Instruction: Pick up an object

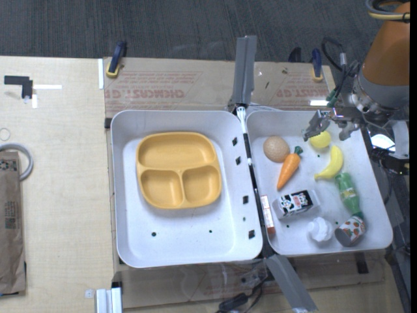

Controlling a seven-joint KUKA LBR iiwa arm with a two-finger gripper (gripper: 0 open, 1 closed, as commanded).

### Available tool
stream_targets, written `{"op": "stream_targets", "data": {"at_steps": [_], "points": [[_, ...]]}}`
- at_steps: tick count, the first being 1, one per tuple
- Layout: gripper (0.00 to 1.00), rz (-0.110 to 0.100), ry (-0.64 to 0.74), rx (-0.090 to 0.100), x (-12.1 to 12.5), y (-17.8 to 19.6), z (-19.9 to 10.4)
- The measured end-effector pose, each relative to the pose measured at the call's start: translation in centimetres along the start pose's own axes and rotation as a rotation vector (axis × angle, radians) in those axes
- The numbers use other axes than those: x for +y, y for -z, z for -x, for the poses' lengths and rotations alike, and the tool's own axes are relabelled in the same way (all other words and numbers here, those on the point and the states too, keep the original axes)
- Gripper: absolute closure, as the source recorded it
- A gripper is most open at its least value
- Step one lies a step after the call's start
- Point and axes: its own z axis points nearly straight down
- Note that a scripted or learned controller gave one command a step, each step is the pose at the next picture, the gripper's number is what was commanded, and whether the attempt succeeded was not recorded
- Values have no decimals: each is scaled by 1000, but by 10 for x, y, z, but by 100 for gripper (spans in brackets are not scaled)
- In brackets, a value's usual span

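Fingers [317, 124] of the gripper [328, 126] clasp a small yellow lemon [319, 140] above the right bin [381, 194], which holds an egg [275, 149], carrot [288, 168], banana [330, 163], green bottle [347, 191], milk carton [295, 203] and can [350, 230]. A yellow divided plate [178, 169] lies in the left bin [127, 194].

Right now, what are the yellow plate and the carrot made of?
The plate looks like matte molded plastic: one even yellow, smooth rounded dividers. The carrot seems to be toy plastic too, smooth and evenly orange with a neat green top, though a real one can't be ruled out.
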Motion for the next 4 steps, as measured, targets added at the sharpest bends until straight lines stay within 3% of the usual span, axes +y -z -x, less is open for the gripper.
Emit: {"op": "stream_targets", "data": {"at_steps": [1,2,3,4], "points": [[0,1,-112,0,-10,-135,-38],[0,1,-113,0,-8,-36,-79],[0,0,-182,0,-36,-136,-30],[100,-2,-186,0,-36,-127,-28]]}}
